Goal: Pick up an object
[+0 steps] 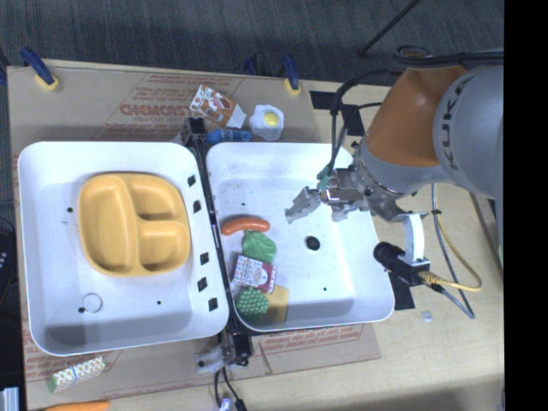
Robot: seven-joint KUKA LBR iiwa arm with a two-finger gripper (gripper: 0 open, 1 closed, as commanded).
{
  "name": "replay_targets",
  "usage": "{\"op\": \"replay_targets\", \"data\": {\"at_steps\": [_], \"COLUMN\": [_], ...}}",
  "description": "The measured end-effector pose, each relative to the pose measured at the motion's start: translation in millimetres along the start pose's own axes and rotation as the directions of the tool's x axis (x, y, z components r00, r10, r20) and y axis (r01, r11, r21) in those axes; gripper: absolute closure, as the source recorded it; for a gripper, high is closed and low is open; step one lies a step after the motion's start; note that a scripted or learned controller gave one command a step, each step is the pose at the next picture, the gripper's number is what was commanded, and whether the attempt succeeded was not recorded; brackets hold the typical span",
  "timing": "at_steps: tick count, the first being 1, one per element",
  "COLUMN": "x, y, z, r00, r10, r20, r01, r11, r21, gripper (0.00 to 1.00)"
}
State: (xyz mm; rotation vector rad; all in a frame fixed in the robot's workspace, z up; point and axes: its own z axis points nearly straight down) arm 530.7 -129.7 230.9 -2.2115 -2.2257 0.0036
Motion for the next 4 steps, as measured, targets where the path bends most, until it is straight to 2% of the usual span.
{"op": "replay_targets", "data": {"at_steps": [1, 2, 3, 4], "x": [30.8, 35.9, 35.9, 58.9], "y": [2.5, 53.7, 53.6, 21.6], "z": [135.4, 139.1, 129.3, -18.0], "r00": [0.998, 1.000, 1.000, 0.999], "r10": [0.055, 0.021, 0.016, -0.039], "r20": [0.000, 0.000, 0.000, 0.002], "r01": [-0.055, -0.021, -0.016, 0.039], "r11": [0.998, 1.000, 1.000, 0.999], "r21": [0.002, -0.001, 0.001, -0.003], "gripper": [0.00, 0.00, 1.00, 1.00]}}
